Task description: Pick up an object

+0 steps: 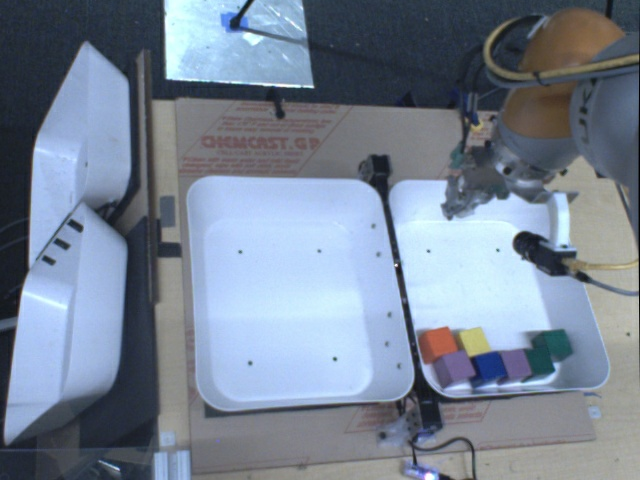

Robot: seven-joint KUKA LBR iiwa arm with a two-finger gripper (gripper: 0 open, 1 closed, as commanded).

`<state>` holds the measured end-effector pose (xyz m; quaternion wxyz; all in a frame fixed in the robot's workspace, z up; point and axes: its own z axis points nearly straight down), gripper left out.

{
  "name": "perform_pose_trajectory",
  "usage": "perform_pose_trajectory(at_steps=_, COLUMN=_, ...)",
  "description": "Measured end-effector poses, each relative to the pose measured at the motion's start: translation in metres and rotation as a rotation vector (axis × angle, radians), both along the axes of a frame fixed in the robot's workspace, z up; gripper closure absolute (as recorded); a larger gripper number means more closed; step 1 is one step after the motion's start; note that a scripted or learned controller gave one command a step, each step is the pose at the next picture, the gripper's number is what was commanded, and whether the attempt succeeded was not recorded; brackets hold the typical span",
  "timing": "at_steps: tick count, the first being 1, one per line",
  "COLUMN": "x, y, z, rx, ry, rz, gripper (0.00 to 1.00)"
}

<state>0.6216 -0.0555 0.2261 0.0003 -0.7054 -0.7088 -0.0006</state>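
Several small blocks lie in a row along the near edge of the right bin (580, 298): an orange block (437, 343), a yellow one (473, 341), a purple one (453, 368), a blue one (489, 368), a lilac one (516, 364) and a green one (550, 347). My gripper (461, 204) hangs over the far left corner of that bin, well away from the blocks, pointing down. Nothing shows between its fingers, and their spacing is too small and blurred to read.
The left bin (290, 288) sits beside the right one, with a black divider clamp (376, 167) between them at the far edge. A black cylinder (538, 251) and a yellow cable jut from the arm over the right bin. White covers stand at far left.
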Motion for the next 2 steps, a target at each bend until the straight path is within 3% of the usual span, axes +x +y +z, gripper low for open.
perform_pose_trajectory(at_steps=1, x=0.007, y=0.047, z=0.007, rx=0.0, ry=-0.001, rz=0.0, gripper=1.0)
perform_pose_trajectory(at_steps=2, x=-0.002, y=0.101, z=0.011, rx=0.0, ry=-0.001, rz=0.0, gripper=1.0)
